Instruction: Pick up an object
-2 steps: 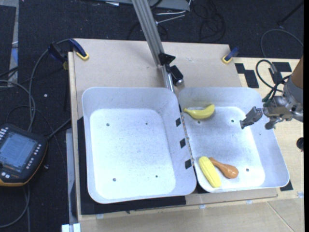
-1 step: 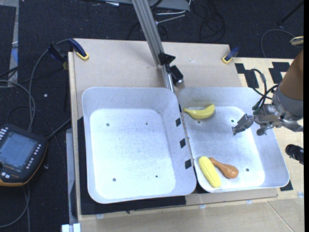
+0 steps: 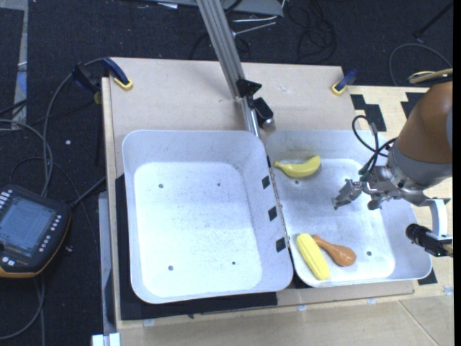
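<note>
Nothing picked yet, judging by the layout: all 3 objs lie on the floor of the right bin [image 3: 374,265], none between the pincer's fingers.

Nearest, by the right bin's near-left corner: a yellow corn cob [image 3: 313,256], lying at a slant, its near end close to the near rim. Touching it on the right, a toy chicken drumstick [image 3: 338,251], orange-brown, thin end by the cob's far end, fat end pointing twd the bin's middle. The two are a tight pair, so a grab at either could nudge the other (my guess).

Mid-bin, twd the right wall: the pincer [image 3: 348,193], hanging off the grey arm w/ the orange band [image 3: 432,132]. It sits over bare bin floor, apart from every obj. Fingers look small and dark at this angle; can't tell if apart or together. Whether it's touching the floor or just above, can't say either.

Farther back, near the right bin's far-left corner: a banana [image 3: 299,167], yellow, curved, lying alone, well clear of the corn/drumstick pair and of the pincer.

Left bin [image 3: 137,150] sits beside it on the tabletop [image 3: 187,92], sharing the middle edge.

Left to do: basically all of it, i.e. line up over one obj, descend, close, lift. Banana looks the easiest target since it's alone.
</note>
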Action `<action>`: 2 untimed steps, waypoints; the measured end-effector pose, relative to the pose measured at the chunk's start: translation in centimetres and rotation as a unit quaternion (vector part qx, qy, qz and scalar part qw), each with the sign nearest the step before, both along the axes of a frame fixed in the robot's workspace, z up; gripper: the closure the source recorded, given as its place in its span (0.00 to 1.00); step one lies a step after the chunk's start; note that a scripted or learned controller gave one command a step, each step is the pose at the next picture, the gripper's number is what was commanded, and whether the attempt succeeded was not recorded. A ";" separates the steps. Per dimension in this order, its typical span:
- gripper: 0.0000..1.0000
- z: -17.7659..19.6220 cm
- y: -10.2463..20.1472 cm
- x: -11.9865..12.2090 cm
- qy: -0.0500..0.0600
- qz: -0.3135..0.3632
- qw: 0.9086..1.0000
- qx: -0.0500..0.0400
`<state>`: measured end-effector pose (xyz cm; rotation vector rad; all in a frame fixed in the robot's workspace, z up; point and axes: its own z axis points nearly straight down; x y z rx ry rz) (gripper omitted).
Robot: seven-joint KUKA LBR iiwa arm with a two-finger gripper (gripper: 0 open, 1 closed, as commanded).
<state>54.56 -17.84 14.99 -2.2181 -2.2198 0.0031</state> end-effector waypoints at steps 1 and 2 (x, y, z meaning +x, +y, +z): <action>0.00 -5.3 0.0 -0.1 0.000 0.000 1.000 0.000; 1.00 -4.0 0.0 0.0 -0.002 0.000 1.000 -0.001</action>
